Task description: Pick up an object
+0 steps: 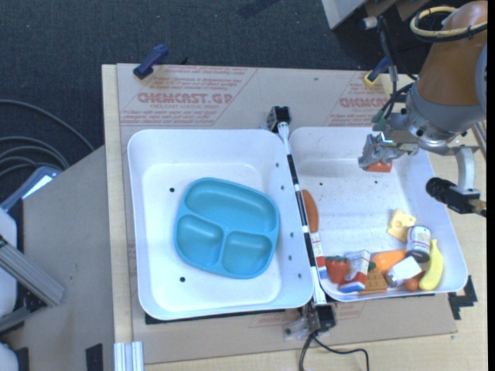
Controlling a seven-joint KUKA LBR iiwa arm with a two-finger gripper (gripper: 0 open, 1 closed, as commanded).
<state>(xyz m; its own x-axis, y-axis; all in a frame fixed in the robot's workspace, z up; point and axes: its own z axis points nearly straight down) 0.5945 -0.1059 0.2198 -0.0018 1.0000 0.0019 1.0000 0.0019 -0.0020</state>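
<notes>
Camera view looks down at a slant on a desk point(232, 91) covered with a brown printed sheet, carrying two shallow white bins side by side. Nearest the front edge, in the front corner of the right bin point(456, 242), sits a crowded cluster of small toy foods: a strawberry point(337, 270) at its left end, a carton point(357, 267) with red and blue print touching it, an orange carrot point(387, 260) lying beside that, a white block point(406, 270) next to the carrot, a small can point(418, 243) with a dark lid just behind, and a yellow banana point(435, 267) standing along the bin's right wall. A pale yellow cheese wedge point(401, 224) lies just behind the can. A brown sausage point(310, 209) lies lengthwise against the left wall of that bin, close to the divide between the two bins. In the left bin point(147, 207) a blue tray point(226, 227) with three compartments rests flat near the middle. Farther back, over the rear part of the right bin, the grey arm point(445, 107) with its orange band reaches in, and the pincer point(377, 158) hangs low near the bin floor; a small orange-red thing point(378, 165) shows at its tip, but whether it is gripped and how the pincer is set cannot be told. A blue clamp point(149, 61) sits at the desk's far left corner.
</notes>
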